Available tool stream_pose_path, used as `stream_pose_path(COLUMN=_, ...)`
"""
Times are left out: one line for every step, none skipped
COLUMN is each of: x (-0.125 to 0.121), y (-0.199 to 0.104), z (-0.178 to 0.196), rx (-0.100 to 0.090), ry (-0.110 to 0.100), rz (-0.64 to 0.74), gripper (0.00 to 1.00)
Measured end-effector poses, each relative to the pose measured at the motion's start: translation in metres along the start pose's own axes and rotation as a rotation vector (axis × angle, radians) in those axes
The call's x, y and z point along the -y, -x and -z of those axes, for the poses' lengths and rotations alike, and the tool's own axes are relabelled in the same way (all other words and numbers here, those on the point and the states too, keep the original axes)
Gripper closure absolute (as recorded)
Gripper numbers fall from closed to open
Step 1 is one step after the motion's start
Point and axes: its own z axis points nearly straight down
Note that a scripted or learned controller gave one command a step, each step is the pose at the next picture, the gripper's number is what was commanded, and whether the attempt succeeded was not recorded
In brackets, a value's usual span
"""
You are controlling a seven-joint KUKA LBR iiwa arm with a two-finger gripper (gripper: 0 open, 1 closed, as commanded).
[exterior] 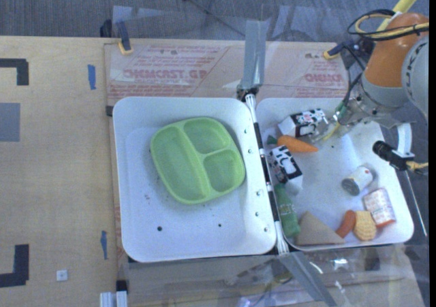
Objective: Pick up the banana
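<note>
Right bin: the open floor lies right of the carrot, reaching to the can. The wall left of the carrot is crowded by a black-and-white carton and a green bottle.

The gripper sits low, up and right of the carrot, near the bin's far wall. A slim yellow shape, apparently the banana, lies just right of the carrot at the gripper's tip. Whether the claw is released or clenched, or touches it, cannot be told.

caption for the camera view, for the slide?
Tool at the right bin's far edge near a carrot; green plate in the left bin.
</note>
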Motion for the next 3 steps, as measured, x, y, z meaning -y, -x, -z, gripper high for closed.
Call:
stream_pose_path(x=0.004, y=0.005, z=0.009, rx=0.008, ry=-0.008, rz=-0.003, gripper=1.0)
stream_pose_path(x=-0.005, y=-0.023, z=0.225, rx=0.018, ry=0.023, rz=0.129, gripper=1.0)
stream_pose_path(x=0.076, y=0.008, z=0.173, rx=0.013, ry=0.021, rz=-0.104, gripper=1.0)
